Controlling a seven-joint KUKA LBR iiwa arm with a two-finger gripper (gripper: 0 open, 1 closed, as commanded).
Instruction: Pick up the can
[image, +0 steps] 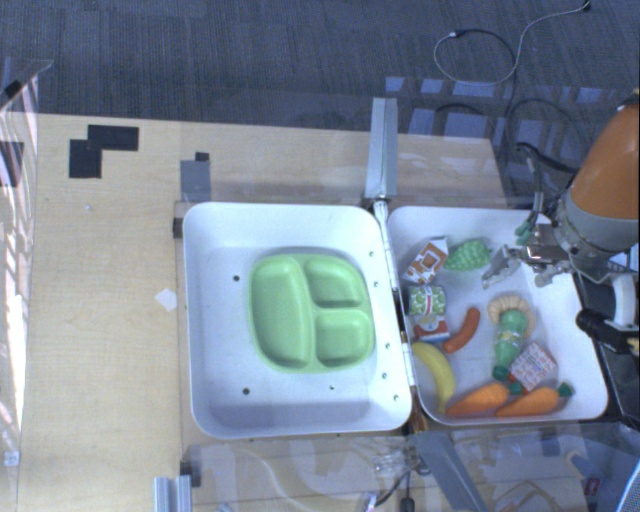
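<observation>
Left bin (215, 400): shallow white plastic tub bearing a pale green compartment tray (310, 312).
Can (427, 309): small cylindrical tin with a green, white and red label, in the right white bin (596, 395), close to its left wall, long axis running roughly up-down in the view (lying or standing, cannot tell).
Neighbours: boxy red and white carton (427, 259) just above the can; yellow banana (436, 370) just below; red sausage (462, 330) beside it on the right.
Gripper (520, 263): metal two-finger claw, fingers spread apart, nothing between them, near the bin's upper right.
Governing relation: can lies left of and below the gripper, judged a leftward reach.
</observation>
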